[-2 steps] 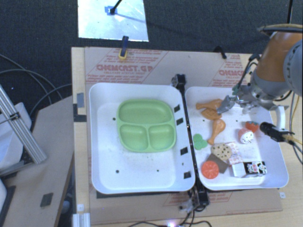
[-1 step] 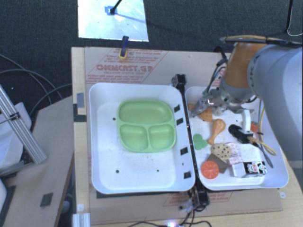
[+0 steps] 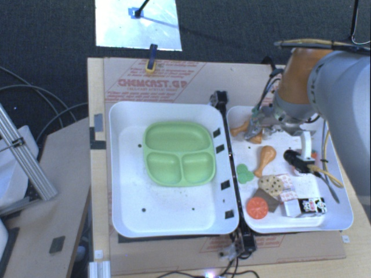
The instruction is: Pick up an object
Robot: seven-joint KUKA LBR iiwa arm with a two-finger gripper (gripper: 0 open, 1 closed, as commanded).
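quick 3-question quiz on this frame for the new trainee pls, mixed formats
1. True or false: the green divided tray lies in the right bin.
2. Multiple choice: the gripper is down in which part of the right bin? A) far end, near the rim away from the camera. B) near end, by the orange disc. C) over the left bin.
3. Fill in: the chicken drumstick toy lies in the ___ bin, just on the camera's side of the gripper.

Key: 1 false, the tray is in the left bin. 2 A. 3 right.
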